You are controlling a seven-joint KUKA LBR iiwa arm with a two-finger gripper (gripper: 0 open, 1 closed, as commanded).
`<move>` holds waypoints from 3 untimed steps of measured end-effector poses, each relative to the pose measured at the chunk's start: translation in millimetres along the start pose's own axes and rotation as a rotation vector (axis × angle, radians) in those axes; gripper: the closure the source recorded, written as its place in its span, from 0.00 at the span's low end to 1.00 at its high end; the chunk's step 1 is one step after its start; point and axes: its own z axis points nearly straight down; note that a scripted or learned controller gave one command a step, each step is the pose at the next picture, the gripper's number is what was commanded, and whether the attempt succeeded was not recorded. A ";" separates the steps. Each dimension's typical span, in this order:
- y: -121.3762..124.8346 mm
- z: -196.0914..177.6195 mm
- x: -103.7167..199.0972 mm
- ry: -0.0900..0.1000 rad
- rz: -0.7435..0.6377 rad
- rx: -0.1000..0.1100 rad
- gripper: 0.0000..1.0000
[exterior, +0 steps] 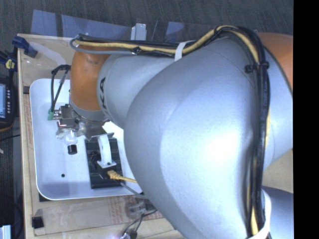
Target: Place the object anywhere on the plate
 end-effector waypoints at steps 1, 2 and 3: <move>-10.1 -21.4 -53.0 0.002 -0.214 0.001 1.00; 10.8 -117.4 -33.1 0.002 0.245 -0.003 1.00; 61.2 -200.8 -8.3 0.001 -0.388 -0.005 1.00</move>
